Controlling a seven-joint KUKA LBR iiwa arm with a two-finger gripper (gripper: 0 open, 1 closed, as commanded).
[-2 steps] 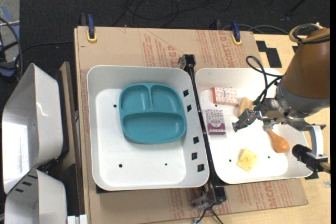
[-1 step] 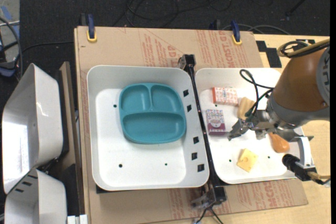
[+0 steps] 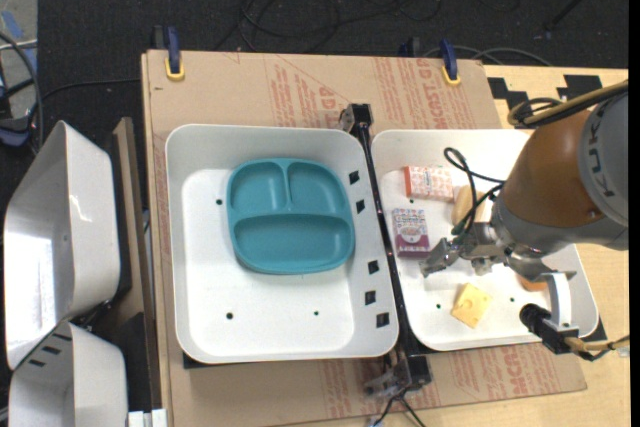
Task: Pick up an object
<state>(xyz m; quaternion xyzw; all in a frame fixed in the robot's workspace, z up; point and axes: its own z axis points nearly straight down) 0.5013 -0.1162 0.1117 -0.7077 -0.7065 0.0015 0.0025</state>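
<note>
While the pincer (image 3: 440, 262) hovers, yellow wedge (image 3: 470, 304) lies just beside.

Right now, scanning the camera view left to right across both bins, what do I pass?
Teal divided plate → purple card packet → gripper → yellow cheese wedge → orange band of the arm.
</note>
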